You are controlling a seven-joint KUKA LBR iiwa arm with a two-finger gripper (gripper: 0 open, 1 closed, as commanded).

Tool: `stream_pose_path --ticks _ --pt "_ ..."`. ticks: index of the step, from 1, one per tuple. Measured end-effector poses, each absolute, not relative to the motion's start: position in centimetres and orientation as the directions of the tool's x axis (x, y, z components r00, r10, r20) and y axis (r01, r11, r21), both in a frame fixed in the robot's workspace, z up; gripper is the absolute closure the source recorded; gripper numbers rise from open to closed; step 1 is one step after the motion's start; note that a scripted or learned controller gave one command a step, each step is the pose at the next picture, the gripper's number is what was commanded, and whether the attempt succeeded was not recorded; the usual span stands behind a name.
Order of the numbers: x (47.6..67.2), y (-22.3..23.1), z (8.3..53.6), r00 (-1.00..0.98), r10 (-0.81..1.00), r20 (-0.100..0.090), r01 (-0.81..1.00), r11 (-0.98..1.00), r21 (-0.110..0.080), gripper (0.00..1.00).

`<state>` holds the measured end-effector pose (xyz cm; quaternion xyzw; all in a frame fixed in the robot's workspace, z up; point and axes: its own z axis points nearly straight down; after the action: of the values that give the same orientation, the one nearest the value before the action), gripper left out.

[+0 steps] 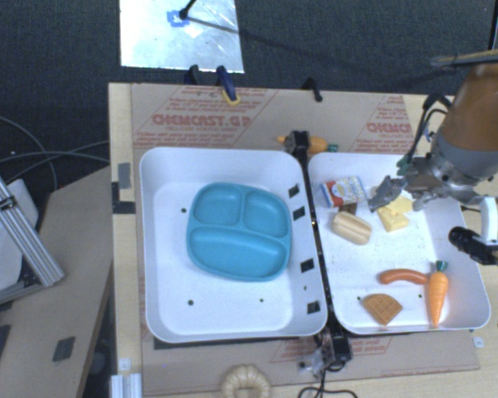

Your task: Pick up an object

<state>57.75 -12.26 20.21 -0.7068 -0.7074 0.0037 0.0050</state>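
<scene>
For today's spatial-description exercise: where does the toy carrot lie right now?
In the camera view, the carrot lies in the right bin, near its front right corner, leafy end pointing away from the front edge. The orange sausage is just to its left, the waffle-like cracker further left.

The arm [481, 114] comes in from the right edge of the view, grey body with the orange band sitting up near the top right. It bends down and to the left, so the wrist points toward the middle. The end effector [392, 191] hangs low at the tip, dark and blurry, can't really make out its state.
</scene>
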Motion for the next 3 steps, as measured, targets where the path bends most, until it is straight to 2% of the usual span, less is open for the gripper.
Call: stream_pose_path --ticks 1,3 --pt "58.0 -12.2 21.0 -0.003 1.000 0.000 1.000 0.003 0.001 0.00" --pt "58.6 -11.1 8.9 -0.001 1.000 0.000 1.000 0.001 0.000 0.00"
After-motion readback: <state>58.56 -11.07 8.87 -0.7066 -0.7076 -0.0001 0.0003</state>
